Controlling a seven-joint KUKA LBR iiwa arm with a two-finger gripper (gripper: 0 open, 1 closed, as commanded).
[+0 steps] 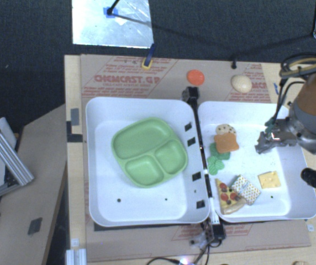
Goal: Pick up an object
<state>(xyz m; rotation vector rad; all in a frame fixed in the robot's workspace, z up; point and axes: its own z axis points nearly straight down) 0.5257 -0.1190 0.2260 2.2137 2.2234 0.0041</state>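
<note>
Though blurred, end effector (269, 141) above bin (296, 203)

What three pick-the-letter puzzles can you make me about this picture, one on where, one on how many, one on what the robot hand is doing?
1. Where is the green tray?
A. left bin
B. right bin
C. on the floor

2. How many compartments does the green tray have?
A. one
B. three
C. six

3. What is the gripper doing?
A. gripping the pizza slice
B. hovering over the right bin
C. resting on the green tray

Answers: 1 A, the tray lies in the left bin. 2 B, ridges split it into three. 3 B, it sits above bare bin floor, apart from the pizza slice and cheese.
</note>
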